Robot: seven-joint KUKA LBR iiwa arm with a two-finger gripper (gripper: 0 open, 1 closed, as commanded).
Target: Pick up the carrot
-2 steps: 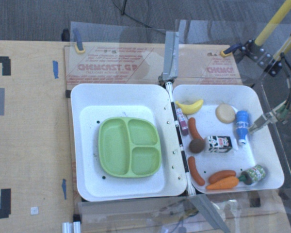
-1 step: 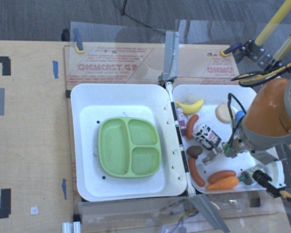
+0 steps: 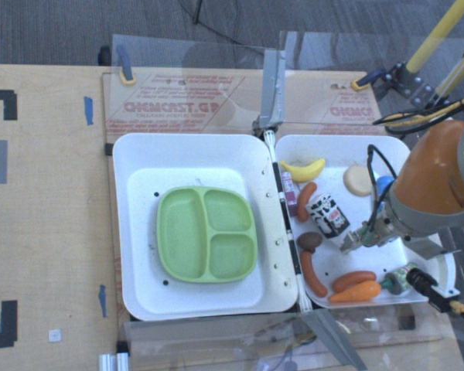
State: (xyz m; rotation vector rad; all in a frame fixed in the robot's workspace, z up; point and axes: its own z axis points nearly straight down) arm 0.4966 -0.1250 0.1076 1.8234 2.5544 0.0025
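**Carrot Lies Below My Gripper**

Over the right bin [image 3: 441, 273] is where my gripper [image 3: 356, 239] hangs, low above the white floor. My arm [image 3: 433, 180] comes in from the right, grey with an orange band. I cannot tell how my gripper is set, because it is small and partly hidden from up here. Nothing shows in it.

The carrot [image 3: 356, 292] is at the near edge of the same bin. It is orange and long. It lies almost flat across the bin, with the fat end on the right by its green top [image 3: 394, 280] and the thin end on the left. A red sausage [image 3: 353, 279] lies just beside it, on the far side, maybe touching.

From my gripper, the carrot is toward the near edge of the bin, close by. So I think I need to move that way and go down. I should close across the short way of the carrot, not along its length.

The sausage is so close that I might grab it by mistake. A black and white can [image 3: 327, 215] and a banana [image 3: 303, 168] sit farther back. The green plate [image 3: 207, 233] is in the left bin [image 3: 131, 207].
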